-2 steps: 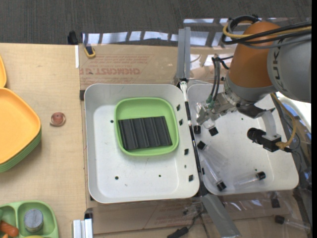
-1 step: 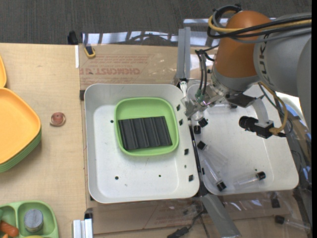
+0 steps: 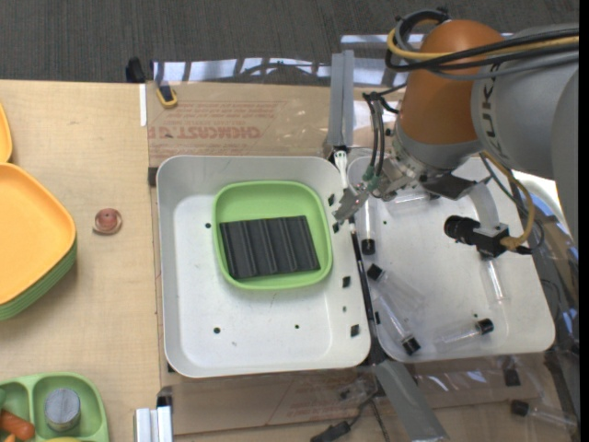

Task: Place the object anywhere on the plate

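Observation:
A square green plate lies in the upper middle of the left bin. A black ribbed rectangular object lies flat on it and covers most of its inside. My gripper hangs over the divide between the two bins, just right of the plate's right rim and apart from the black object. I see nothing in it. The arm's orange band is above and to the right of the gripper.
The right bin lies under the arm, with small black clips and clear parts along its edges. A stack of orange plates, a small reddish knob and a green divided tray are on the wooden bench at left.

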